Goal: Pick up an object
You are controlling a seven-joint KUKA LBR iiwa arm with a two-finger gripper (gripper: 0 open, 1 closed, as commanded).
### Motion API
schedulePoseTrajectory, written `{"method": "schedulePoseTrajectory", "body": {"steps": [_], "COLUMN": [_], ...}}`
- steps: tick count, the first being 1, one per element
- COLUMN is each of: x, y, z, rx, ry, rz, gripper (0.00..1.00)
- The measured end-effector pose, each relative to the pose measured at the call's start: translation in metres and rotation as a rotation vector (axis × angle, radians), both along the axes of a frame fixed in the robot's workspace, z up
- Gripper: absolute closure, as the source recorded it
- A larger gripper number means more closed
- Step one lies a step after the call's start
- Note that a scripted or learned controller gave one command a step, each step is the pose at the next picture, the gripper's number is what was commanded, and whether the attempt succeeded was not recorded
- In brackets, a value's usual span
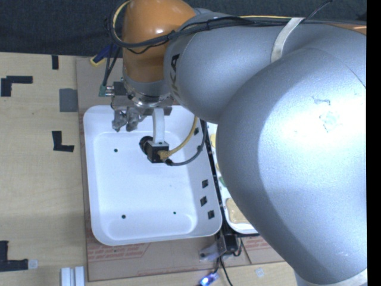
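One grey arm [280, 130] looms across both white bins [101, 219].

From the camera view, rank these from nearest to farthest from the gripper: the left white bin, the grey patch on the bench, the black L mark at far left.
1. Left white bin, under the gripper.
2. Grey patch, left.
3. Black L mark, far left.

Two shallow white plastic bins [101, 177] [238, 222] were counted, one grey arm [280, 118], one two-finger gripper [140, 127].
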State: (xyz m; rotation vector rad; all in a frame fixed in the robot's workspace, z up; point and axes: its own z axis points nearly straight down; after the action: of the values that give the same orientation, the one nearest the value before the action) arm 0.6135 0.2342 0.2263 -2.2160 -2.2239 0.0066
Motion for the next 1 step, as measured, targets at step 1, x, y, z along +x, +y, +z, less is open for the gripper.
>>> {"method": "schedulePoseTrajectory", "body": {"steps": [1], "x": [-0.0231], "y": [0.0], "z": [0.1453], "rx": [0.008], "ry": [-0.018], "rz": [0.001], "gripper": [1.0]}}
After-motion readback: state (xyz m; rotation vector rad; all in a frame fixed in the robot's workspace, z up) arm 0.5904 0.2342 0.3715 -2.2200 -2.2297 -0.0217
